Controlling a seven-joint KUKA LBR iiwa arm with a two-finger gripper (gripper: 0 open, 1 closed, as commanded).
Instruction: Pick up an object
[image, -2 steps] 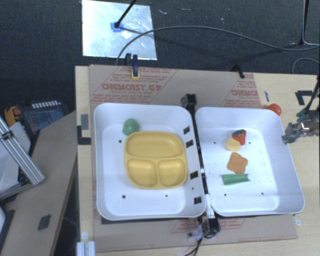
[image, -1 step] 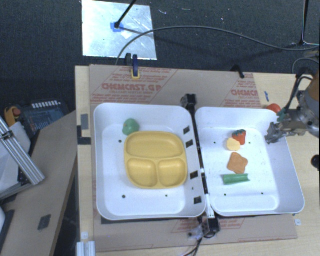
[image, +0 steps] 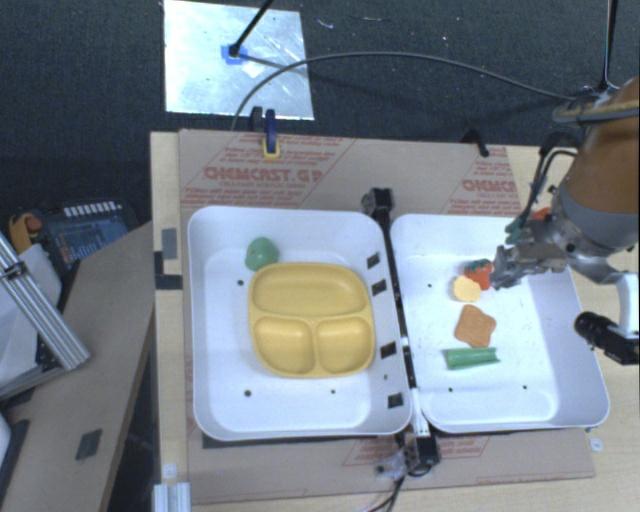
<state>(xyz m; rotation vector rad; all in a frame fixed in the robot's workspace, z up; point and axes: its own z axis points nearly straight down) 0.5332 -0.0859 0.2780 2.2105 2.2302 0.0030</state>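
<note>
The right bin (image: 560, 400) holds a small red-orange piece (image: 479, 271), a round yellow piece (image: 466, 290), an orange-brown square piece (image: 475, 326) and a green stick (image: 471, 357). My gripper (image: 503, 273) is low over the bin's upper middle, right beside the red-orange piece and just right of the yellow one. In the left bin lie a yellow three-part tray (image: 308, 318) and a green lump (image: 262, 253) at the tray's upper left corner.
The arm's orange band and grey wrist (image: 600, 190) overhang the right bin's upper right. A black divider strip (image: 392, 300) runs between the bins. A cable arcs across the bench top behind them.
</note>
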